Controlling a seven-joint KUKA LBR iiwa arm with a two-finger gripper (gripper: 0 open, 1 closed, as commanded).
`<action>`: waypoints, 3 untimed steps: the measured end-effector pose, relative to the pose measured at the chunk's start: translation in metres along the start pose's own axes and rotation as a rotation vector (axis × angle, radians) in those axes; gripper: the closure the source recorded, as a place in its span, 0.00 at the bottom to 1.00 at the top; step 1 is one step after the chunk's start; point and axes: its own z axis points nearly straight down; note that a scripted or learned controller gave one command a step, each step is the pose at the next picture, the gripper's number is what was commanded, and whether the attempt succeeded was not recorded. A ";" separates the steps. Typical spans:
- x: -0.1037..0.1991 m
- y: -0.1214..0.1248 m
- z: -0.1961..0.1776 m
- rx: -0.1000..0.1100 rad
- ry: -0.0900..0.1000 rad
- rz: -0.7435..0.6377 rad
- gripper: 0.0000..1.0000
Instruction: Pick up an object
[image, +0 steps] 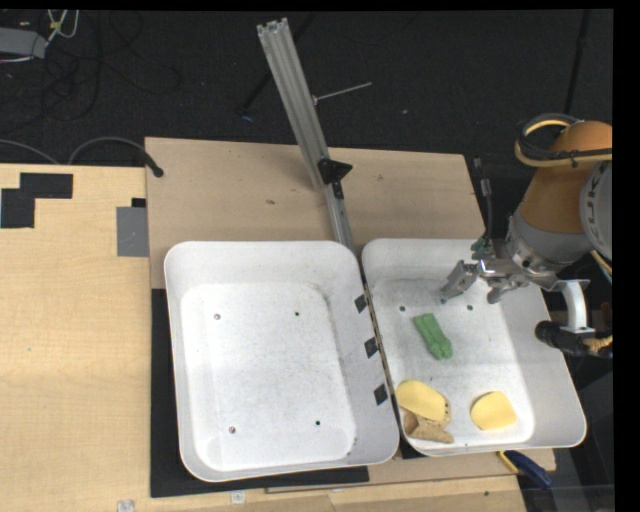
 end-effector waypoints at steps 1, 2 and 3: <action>0.001 -0.001 0.053 -0.001 0.000 0.002 0.00; 0.000 0.000 0.041 -0.004 -0.001 0.004 1.00; 0.004 0.002 -0.003 -0.009 -0.002 0.000 1.00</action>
